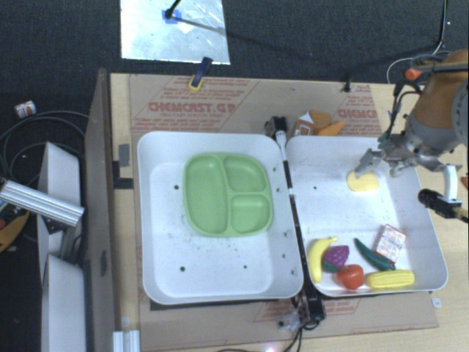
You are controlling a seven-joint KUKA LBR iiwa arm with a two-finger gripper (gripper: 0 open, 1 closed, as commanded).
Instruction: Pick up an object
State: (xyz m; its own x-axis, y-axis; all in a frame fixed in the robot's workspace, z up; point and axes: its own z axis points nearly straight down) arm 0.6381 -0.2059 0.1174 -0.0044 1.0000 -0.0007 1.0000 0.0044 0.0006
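Bench [220, 97] under two white bins [168, 270]

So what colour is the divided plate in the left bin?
Light green; the divided plate shows plainly in the camera view.

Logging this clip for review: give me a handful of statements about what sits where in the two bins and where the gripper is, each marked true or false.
1. The green divided plate lies in the left bin. True.
2. The gripper is over the left bin. False: it is over the right bin, just above a pale yellow object.
3. The banana lies near the right bin's front edge, beside the purple grapes. True.
4. The corn cob lies on the green plate. False: it lies in the right bin, by the tomato.
5. The small red and white box is in the right bin. True.
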